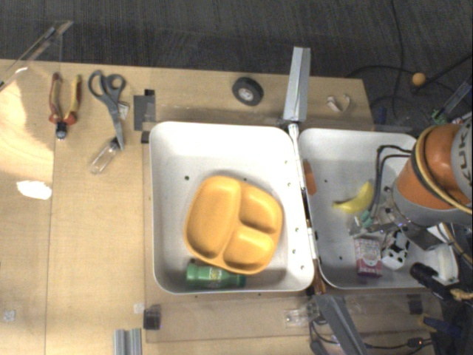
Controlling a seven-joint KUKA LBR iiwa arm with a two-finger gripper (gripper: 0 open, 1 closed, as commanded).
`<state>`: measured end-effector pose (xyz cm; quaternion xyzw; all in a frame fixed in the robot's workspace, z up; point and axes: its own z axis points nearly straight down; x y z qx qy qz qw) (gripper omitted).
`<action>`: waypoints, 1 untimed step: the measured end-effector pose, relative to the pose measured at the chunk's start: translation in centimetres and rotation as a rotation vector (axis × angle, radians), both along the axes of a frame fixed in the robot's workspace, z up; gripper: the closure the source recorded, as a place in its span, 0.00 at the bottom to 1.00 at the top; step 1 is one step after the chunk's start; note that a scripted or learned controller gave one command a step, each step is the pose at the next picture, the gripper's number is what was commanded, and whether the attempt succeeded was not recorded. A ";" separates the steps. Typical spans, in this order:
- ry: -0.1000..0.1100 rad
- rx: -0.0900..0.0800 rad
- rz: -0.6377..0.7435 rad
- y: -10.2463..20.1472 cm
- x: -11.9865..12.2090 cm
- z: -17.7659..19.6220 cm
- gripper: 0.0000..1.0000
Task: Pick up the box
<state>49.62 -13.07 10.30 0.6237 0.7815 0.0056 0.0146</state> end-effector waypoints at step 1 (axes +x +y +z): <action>0.023 0.008 0.082 8.5 -0.7 8.2 1.00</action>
